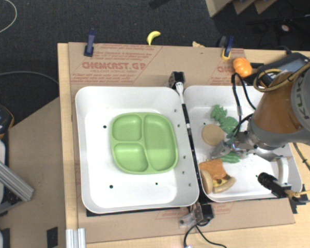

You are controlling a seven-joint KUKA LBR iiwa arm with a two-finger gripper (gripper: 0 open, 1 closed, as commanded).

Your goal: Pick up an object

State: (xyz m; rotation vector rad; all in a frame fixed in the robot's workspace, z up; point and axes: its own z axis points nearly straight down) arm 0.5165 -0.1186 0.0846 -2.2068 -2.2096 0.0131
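bench [119,66] | cardboard-topped | bears left bin [93,138], right bin [248,190]

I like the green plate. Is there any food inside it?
No food shows in the green plate; its three sections look bare. It lies in the left bin, and the bin floor beneath it is covered.

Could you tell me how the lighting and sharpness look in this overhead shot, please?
Camera view: even, soft light with faint shadows; mild glare on the white bins; the green divided plate is crisp; the tool and the toy items under it look slightly blurred and crowded; the dark floor at the top is dim.
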